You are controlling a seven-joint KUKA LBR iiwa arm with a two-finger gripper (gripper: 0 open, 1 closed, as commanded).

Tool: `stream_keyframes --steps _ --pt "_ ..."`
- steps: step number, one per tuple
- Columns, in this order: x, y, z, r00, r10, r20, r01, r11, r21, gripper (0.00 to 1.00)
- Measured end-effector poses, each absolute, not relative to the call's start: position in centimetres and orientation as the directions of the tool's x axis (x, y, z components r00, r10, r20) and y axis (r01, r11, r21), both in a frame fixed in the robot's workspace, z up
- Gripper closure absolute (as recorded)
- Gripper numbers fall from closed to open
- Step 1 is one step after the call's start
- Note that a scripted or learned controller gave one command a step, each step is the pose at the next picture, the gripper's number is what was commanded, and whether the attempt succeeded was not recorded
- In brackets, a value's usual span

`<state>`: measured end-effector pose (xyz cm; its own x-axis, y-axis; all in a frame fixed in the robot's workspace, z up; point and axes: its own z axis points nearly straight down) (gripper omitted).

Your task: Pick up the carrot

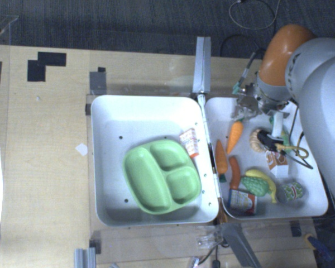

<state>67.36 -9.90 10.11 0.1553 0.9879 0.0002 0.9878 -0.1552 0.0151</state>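
Over the right-hand white bin (318, 202), the gripper (244, 114) hovers, its finger spacing impossible to tell, the carrot (234, 137) just below its fingertips.

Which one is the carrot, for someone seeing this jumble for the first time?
Look in the right bin, upper part, just below the gripper. The carrot is the plain orange tapered piece nearest it. A similar orange stick lies against the bin's left wall, lower down.
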Motion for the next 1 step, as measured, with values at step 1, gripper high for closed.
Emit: stream_keyframes --steps 1 --pt "67.03 -3.52 22.32 0.102 0.995 0.001 0.995 -0.102 0.008 1.00"
